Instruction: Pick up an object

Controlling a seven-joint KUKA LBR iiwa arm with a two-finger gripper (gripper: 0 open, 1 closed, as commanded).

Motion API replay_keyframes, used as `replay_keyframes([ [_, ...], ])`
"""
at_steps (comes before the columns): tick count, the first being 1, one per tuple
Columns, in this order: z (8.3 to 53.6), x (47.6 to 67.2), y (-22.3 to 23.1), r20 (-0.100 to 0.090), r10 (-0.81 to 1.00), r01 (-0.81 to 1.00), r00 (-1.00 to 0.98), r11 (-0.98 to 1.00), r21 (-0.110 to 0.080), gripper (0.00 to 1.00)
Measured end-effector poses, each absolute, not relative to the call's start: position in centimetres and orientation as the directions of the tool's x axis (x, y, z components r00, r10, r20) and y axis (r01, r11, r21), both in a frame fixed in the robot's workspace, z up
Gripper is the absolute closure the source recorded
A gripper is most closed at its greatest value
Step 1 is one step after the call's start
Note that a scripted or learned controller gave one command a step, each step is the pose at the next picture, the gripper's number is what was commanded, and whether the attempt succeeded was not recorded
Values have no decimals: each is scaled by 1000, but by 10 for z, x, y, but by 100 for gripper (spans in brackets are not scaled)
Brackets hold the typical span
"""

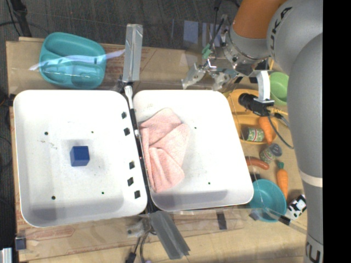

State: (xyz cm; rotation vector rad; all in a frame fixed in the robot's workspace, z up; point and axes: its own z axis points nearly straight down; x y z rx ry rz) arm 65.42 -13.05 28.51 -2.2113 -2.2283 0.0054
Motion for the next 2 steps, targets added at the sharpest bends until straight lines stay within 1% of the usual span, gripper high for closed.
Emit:
replay_keyframes([
  [1, 135, 656, -89, -1, 1000, 1000, -2, 2, -6, 0],
  [2, 92, 650, -124, 1, 994, 994, -110, 110, -4, 0],
])
